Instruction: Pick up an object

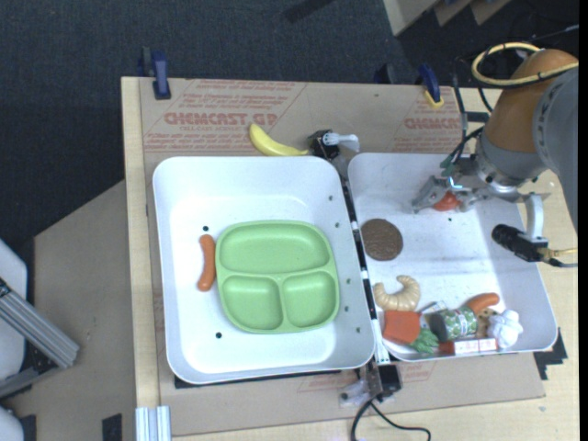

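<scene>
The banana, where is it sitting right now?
The banana lies on the brown board just behind the left bin's back rim, outside both bins, beside a small black and white object.

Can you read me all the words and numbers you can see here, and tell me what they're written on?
"CHEMCAST GP" in red, on the brown board under the left bin, left part.
Red print on the same board's right part, above the right bin: too cut off to read for sure.
Smaller red lines above both: too blurred to read.
Label on the small packet in the right bin: too small to read.
</scene>
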`<act>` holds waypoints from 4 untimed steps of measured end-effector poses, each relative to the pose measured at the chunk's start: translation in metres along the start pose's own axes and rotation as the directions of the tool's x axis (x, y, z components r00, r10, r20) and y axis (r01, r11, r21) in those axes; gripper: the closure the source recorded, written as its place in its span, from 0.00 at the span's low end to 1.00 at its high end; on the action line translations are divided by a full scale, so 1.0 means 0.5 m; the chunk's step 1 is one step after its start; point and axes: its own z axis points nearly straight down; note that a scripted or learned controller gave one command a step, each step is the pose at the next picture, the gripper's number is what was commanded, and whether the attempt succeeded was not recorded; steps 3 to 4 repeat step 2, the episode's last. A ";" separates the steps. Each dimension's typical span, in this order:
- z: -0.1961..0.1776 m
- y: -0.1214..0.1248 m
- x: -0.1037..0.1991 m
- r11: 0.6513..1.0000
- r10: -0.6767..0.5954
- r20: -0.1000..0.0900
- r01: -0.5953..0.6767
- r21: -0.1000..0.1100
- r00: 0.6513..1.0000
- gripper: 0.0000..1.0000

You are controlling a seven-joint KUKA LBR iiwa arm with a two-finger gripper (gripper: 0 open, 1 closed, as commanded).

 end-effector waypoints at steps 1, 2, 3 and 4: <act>0.000 0.058 0.066 1.000 0.002 0.000 -0.002 0.000 1.000 0.00; -0.021 0.057 0.063 1.000 0.002 0.002 -0.002 -0.001 1.000 1.00; -0.021 0.057 0.063 1.000 0.002 0.002 -0.002 -0.001 1.000 1.00; -0.021 0.057 0.063 1.000 0.002 0.002 -0.002 -0.001 1.000 1.00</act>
